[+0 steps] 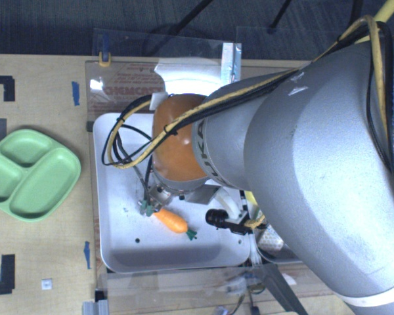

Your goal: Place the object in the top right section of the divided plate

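- Camera view: jaws' state I cannot tell, low over the carrot [170, 221] in the white bin [118, 254].
- Risk: carrot rolls aside, missing the green divided plate [31, 174].

Carrot [170, 221], just beside the gripper [148, 207]: smooth orange plastic. Bin [118, 241] beneath: glossy white. Divided plate [30, 174], well left: matt green plastic. Bench [39, 77]: pale wood.

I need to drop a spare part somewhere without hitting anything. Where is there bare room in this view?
The green divided plate has three bare sections. The wooden bench is open above the plate. In the white bin, bare floor lies left of and below the toy carrot. It is crowded by the carrot's upper left end, under the gripper, cables and arm.
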Available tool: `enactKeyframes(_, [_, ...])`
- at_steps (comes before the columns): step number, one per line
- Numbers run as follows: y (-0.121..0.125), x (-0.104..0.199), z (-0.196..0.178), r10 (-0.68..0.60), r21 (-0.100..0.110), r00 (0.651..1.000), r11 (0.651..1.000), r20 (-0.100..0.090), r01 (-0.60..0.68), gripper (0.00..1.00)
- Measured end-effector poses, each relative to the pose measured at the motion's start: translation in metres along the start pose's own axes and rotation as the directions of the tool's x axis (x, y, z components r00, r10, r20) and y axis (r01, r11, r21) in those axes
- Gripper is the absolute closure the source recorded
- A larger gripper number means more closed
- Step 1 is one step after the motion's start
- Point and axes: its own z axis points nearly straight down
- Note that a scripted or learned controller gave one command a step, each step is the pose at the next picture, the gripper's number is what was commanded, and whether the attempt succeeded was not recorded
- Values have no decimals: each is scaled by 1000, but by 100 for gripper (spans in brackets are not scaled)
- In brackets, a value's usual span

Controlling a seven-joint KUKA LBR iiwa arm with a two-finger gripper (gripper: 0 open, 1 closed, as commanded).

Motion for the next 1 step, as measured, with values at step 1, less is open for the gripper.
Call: enactKeyframes(1, [0,-1,-9,3,-1,1000,1000,0,-3,100])
